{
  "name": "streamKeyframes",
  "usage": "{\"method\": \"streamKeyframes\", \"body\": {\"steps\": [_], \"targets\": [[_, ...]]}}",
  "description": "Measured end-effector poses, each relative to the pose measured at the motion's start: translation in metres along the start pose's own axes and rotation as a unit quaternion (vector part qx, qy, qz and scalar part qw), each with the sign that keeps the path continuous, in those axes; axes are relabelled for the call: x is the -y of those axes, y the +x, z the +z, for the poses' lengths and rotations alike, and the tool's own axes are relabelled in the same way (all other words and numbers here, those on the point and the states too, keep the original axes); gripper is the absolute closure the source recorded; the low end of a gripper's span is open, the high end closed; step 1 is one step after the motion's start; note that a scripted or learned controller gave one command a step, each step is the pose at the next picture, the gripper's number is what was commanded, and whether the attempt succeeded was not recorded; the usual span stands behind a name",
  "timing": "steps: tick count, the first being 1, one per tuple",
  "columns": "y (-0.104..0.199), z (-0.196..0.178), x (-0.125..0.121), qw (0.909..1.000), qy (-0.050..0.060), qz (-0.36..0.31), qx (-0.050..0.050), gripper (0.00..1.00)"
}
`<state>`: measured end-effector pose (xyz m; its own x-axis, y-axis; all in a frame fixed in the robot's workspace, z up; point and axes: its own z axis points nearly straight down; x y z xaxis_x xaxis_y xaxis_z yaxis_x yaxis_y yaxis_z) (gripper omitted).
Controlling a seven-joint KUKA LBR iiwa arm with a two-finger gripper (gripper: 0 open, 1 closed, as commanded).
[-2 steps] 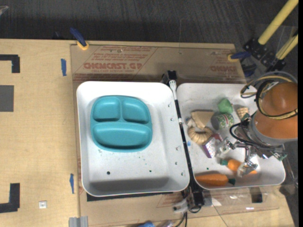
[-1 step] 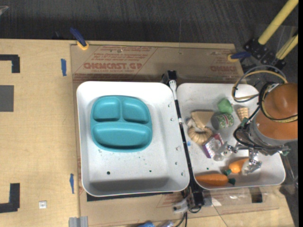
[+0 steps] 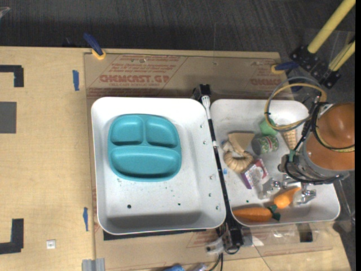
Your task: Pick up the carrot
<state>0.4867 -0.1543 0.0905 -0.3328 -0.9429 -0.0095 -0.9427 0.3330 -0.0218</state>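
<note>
Gripper (image 3: 290, 189) sits low over the right bin (image 3: 324, 210), near its front wall, with the grey arm and its orange band (image 3: 338, 135) rising just to the right of it. From my feed I cannot tell whether it is open or closed; the metal parts blur together from this angle. A small orange piece (image 3: 285, 199) lies right against the gripper's lower side, and I cannot say whether it is gripped or merely touching.

Just beyond that piece, to the left and slightly nearer the front wall, lies the carrot (image 3: 254, 213), flat on the bin floor along the wall, its green end pointing back toward the gripper. It is near the gripper but apart from it.

Left of the gripper I see a purple-and-white packet (image 3: 254, 175), and past that a tan ring-shaped item (image 3: 238, 161). Farther back from the gripper stand a green can (image 3: 265, 143) and a waffle cone (image 3: 289, 135). Well to the left, across the divider, the left bin (image 3: 113, 202) holds a teal divided plate (image 3: 145, 147).
</note>
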Motion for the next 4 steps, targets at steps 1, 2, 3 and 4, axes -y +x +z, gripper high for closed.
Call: {"method": "streamKeyframes", "body": {"steps": [1,2,3,4], "targets": [[-0.008,0.0,-0.003,0.9708,-0.001,-0.24,0.001,0.0],[0.016,0.001,0.004,0.9287,-0.004,-0.371,0.003,0.0],[-0.007,0.0,-0.004,0.8399,-0.004,-0.543,0.0,0.0],[-0.006,0.002,0.001,0.8614,-0.01,-0.508,0.001,0.0]]}}
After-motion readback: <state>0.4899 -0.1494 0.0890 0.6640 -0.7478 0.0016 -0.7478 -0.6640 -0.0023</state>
